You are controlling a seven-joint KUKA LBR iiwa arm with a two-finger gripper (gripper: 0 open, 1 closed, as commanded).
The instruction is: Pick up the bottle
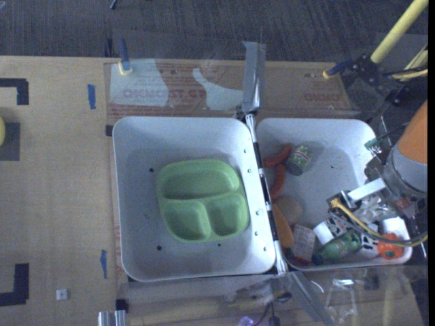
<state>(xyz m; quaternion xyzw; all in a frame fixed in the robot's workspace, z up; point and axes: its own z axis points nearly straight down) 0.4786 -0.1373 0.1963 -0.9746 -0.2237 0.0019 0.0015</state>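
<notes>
A green bottle with a dark cap lies on its side near the front edge of the right bin. Its cap end points left. My gripper hangs low over the front right part of that bin, right above and slightly behind the bottle. Whether it touches the bottle I cannot tell. The arm's orange band rises at the right edge of the camera view.
The right bin also holds a red sausage, a small green can, an orange carrot-like piece, a tan round item, a white-capped item and an orange item. A green divided plate lies in the left bin.
</notes>
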